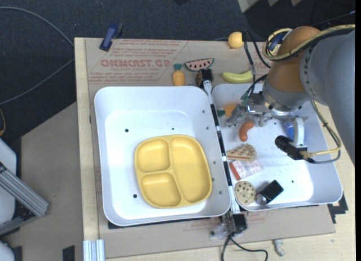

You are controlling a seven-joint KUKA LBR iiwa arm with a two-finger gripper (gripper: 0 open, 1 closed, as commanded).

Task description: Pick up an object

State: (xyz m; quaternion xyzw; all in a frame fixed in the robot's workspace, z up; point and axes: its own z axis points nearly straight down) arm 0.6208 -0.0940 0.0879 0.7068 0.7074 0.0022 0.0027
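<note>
Metal-grey, the gripper (pixel 248 112) hangs low in the right bin (pixel 316 189), just above a small sausage (pixel 244 131); whether it is parted or closed I cannot tell. That sausage looks like light, stiff toy plastic, smooth and apt to roll, so pinching across its short middle seems best. An orange bit (pixel 229 109) lies beside it; a sandwich wedge (pixel 241 153) and cookie (pixel 244 191) lie nearer the front.

Count: two shallow white plastic bins (pixel 113 107), one yellow three-compartment plastic tray (pixel 172 171), one yellow plastic banana (pixel 237 76), one round speckled cookie (pixel 243 191)
</note>
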